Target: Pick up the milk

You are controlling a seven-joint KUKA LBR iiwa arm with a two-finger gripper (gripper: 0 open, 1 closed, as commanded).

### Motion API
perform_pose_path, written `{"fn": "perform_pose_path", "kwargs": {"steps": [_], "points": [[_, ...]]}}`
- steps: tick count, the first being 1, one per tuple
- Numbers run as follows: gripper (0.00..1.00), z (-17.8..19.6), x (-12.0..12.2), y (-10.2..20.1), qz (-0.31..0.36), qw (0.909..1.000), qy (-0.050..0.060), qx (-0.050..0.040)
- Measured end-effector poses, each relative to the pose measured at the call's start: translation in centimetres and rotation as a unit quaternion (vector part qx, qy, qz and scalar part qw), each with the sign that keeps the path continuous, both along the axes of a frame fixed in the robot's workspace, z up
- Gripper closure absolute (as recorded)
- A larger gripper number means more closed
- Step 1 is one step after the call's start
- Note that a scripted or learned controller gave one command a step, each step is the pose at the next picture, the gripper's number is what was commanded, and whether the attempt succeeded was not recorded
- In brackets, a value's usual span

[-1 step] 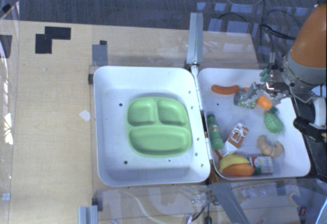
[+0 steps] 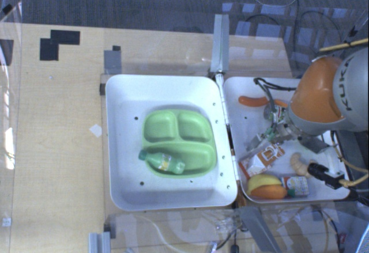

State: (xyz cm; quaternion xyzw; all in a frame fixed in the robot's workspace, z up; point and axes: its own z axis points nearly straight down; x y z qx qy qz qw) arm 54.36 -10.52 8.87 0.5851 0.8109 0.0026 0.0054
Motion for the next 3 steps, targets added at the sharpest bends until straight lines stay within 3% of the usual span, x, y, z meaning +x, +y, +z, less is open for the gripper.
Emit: {"fn": "perform_pose_path", "kwargs": {"steps": [1,2,3], "points": [[1.00,1.1,0.3,0.2,0.002,1.0000,-0.003,0.0007],[1.00,9.5,-3.5,5.1,-0.059,0.9982,0.004,0.0016],[1.00,12.5,-5.5,12.8,-0.103,0.9946,0.005,0.0018]]}}
